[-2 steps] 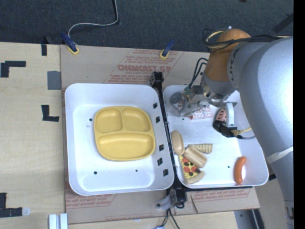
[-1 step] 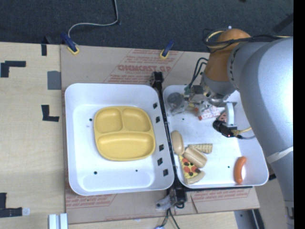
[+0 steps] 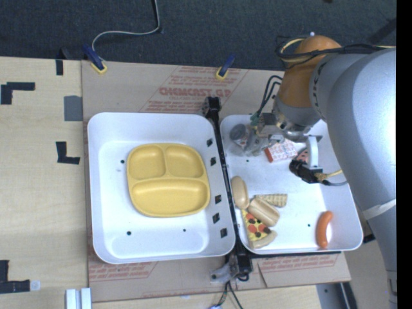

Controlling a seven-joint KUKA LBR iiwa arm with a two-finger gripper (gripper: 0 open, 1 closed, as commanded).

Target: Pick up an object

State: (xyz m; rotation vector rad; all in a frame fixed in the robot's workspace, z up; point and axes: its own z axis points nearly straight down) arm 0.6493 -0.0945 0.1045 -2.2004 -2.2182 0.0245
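Currently the left bin (image 3: 103,172) sits in the centre-left of the frame and carries a yellow tray (image 3: 168,179) with three compartments, lying flat. Right of it, the right bin (image 3: 341,234) holds the candidate objects. Along its lower-left part, close to the divider, lie a pale bun (image 3: 239,192), a hot dog (image 3: 264,212), a ridged cracker (image 3: 275,199) and a pizza slice (image 3: 257,228); these four are crowded, some touching, so a clean grasp there is judged difficult. At the lower right of that bin a sausage (image 3: 324,228) lies alone, well apart from the rest, and is judged the easiest target. In the upper part of the right bin the gripper (image 3: 256,137) hangs low over the floor, beside a red-and-white packet (image 3: 281,151). Whether it is released or clenched cannot be told; the wrist hides the detail, and nothing is seen to be grasped. To do the step well, centre over a single object, align the closing direction across its narrow side, descend vertically, and avoid the bin wall at upper centre. The arm (image 3: 360,114) fills the right of the frame.
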